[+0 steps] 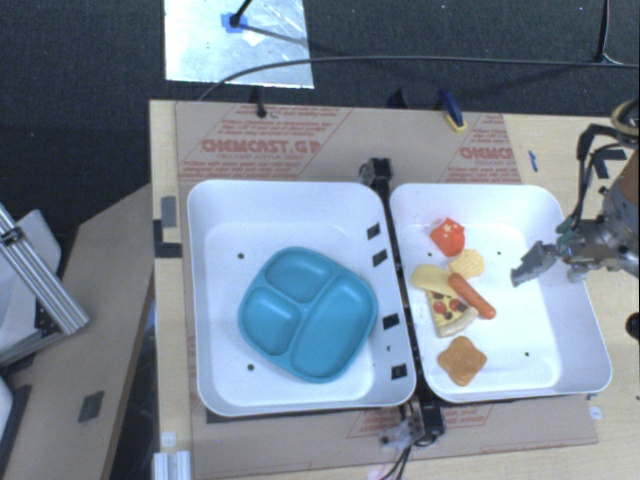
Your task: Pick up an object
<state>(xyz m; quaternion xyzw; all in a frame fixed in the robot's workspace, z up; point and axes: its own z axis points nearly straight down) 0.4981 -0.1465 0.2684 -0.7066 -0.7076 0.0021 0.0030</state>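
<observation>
**Pincer at the right bin's edge, food toys close by**

You saw two white bins side by side on the worktop (330, 128). The left bin (230, 218) held a blue plate (308, 313) with three parts. The plate lay near the middle of that bin.

The right bin (560, 348) held the small food toys. They sat in a bunch on the bin's nine o'clock side. A red strawberry (448, 236) was at the top of the bunch. Just below it, toward five o'clock, lay a yellow ridged chip (467, 263). A pale yellow piece (430, 278) lay at the strawberry's six o'clock. A hot dog (471, 296) lay tilted beside it, touching a pizza slice (451, 314). A brown cookie (462, 360) sat alone at the bunch's six o'clock.

The arm came in from three o'clock. The pincer (527, 265) was over the right bin, at three o'clock from the food toys and apart from them. You could see one dark finger (530, 263) pointing toward the toys. You could not tell if the pincer was open or closed. Nothing could be seen between its fingers.
</observation>
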